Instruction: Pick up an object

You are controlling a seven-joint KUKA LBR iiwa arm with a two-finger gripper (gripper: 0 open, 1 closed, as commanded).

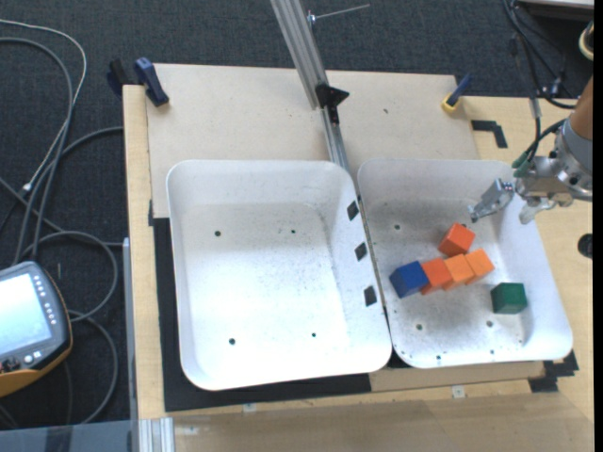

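The right bin (415, 196) holds a blue cube (409, 279), a row of orange cubes (457, 270), one more orange cube (457, 239) just above that row, and a green cube (509, 298) at the lower right. My gripper (507, 202) hangs over the bin's upper right part, up and to the right of the orange cubes. Its two fingers are spread apart with nothing between them.
The left bin (188, 205) lies beside the right one, with black clips (360, 250) along the shared wall. A metal rail (301, 45) slants down from the top to the gap between the bins. Blue and yellow clamps (151, 81) sit at the board's far corners.
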